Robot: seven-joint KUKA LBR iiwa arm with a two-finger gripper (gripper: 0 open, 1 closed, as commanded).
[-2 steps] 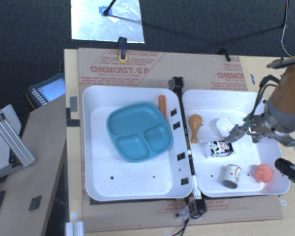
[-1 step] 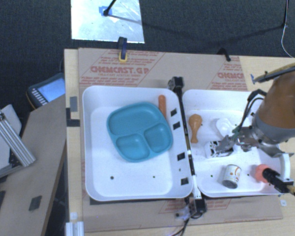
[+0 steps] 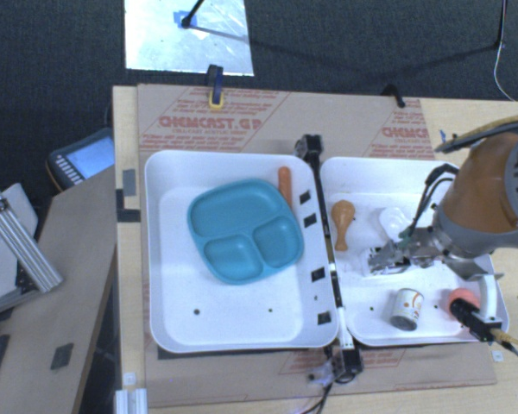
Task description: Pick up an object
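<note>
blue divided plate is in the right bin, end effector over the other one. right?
No. The camera view shows the blue divided plate in the left bin. The end effector is over the right bin, near the wooden piece and small cup.

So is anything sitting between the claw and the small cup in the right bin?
Nothing visible does. The claw hangs over bare white floor of the right bin, and the small cup lies just below it in the view. The tan wooden piece sits off to the side.
</note>
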